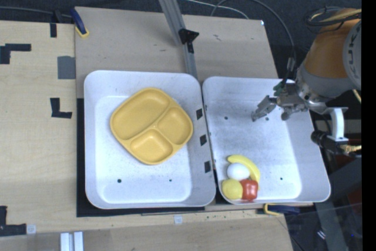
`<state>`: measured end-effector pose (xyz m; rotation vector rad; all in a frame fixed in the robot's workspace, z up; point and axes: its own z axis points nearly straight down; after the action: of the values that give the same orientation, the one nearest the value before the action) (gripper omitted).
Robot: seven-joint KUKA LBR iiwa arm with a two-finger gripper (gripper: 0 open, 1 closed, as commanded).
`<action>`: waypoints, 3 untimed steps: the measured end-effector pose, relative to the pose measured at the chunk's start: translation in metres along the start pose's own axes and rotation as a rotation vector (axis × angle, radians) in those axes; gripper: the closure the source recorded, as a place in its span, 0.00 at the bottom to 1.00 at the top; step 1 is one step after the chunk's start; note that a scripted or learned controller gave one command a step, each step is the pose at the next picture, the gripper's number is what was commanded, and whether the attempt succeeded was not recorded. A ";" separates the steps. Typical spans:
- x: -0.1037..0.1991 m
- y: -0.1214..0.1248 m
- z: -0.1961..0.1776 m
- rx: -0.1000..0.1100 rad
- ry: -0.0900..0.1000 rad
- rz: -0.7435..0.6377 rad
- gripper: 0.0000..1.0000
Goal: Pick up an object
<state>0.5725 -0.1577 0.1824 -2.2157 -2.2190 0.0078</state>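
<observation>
While I hang over the upper right part of the right-hand shallow white plastic bin (pixel 270 144), my two-finger gripper (pixel 275 110) is spread wide with nothing between its dark fingers. Nothing picked yet, by my reading.

Down in the near-left corner of this bin sits the whole cluster: a curved yellow plastic banana (pixel 247 164), a smooth white egg-shaped piece (pixel 238 171) tucked against it, a round yellow lemon-like fruit (pixel 232 188) and a small glossy red fruit (pixel 249 189). All four are touching, and they are well apart from me.

To do this well, I'd travel toward that corner and choose the piece with the most open flank. The banana on the far edge of the pile looks best: slim, so my fingers could straddle its width. The rounded ones look slick and likely to squirt out, and the bin wall crowds the lemon and red fruit.

Over in the left-hand white bin (pixel 100 126) lies a matte yellow three-compartment plate (pixel 151 125), broad and flat, a poor grip.
</observation>
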 end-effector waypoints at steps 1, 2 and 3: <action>0.000 -0.003 0.044 -0.001 0.000 0.000 0.00; 0.000 -0.003 0.095 -0.007 -0.003 0.000 0.00; 0.001 -0.003 0.083 -0.007 -0.001 -0.001 1.00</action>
<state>0.5691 -0.1564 0.0990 -2.2181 -2.2242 0.0013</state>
